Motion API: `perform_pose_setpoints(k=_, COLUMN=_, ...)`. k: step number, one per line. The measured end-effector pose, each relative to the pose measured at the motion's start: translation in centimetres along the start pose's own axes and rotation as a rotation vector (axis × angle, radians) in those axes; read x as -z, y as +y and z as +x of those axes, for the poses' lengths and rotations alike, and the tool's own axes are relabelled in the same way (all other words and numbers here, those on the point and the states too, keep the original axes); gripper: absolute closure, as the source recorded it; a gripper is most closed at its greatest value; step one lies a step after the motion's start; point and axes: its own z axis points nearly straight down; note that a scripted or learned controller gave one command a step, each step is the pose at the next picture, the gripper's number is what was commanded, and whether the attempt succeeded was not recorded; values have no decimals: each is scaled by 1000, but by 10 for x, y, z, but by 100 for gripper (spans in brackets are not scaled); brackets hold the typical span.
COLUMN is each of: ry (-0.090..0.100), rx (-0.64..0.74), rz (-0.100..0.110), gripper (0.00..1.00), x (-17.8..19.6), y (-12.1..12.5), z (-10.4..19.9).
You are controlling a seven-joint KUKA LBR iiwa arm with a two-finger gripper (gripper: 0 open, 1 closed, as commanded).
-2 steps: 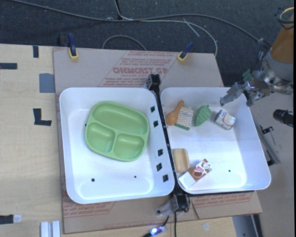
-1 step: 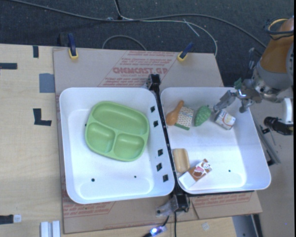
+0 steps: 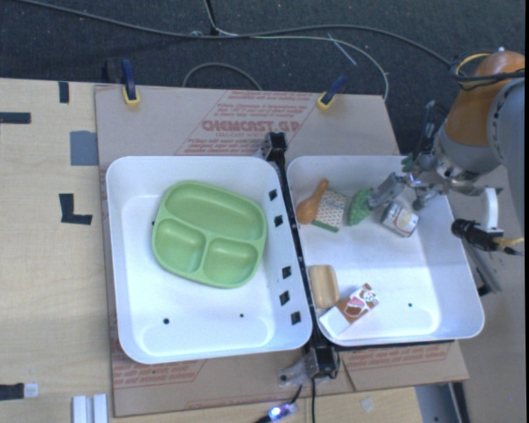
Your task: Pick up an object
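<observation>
You are looking at the approach step of the pick, judging by the pose: the gripper [image 3: 397, 203] is hanging low over the upper part of the right bin [image 3: 441, 320], with the arm reaching in from the right.

The gripper is sitting over a small cluster of items. A silvery, can-like object [image 3: 402, 221] is lying just below and beside the gripper tip, seemingly touching it or very near. A green item [image 3: 360, 207] is lying just to the left of the tip, and next to that a patterned pouch with an orange top [image 3: 322, 205] is resting close to the divider between the bins.

Jaw state: you cannot tell from this view whether they are wide or narrow, because the metal parts at the tip are blurring into the silvery object. Nothing is visibly held.

Well apart from the gripper, near the front of the right bin, a tan block [image 3: 323, 285] and a small brown-and-white carton [image 3: 359, 303] are lying. The left bin [image 3: 128, 236] is bearing a green divided plate [image 3: 209, 233].

The next move probably calls for you to be centring the jaws on one item, likely the silvery object, then closing and lifting. The risk here is crowding: the green item is lying close enough to be nudged or caught.
</observation>
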Motion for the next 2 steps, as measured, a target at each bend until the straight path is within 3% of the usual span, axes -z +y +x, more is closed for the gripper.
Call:
perform_pose_setpoints(k=1, ry=-3, rx=-2, rz=-8, gripper=0, x=-23, y=1, z=-1)
perform_pose_setpoints(k=2, ry=-2, rx=0, rz=-4, gripper=100, x=-16, y=0, z=0)
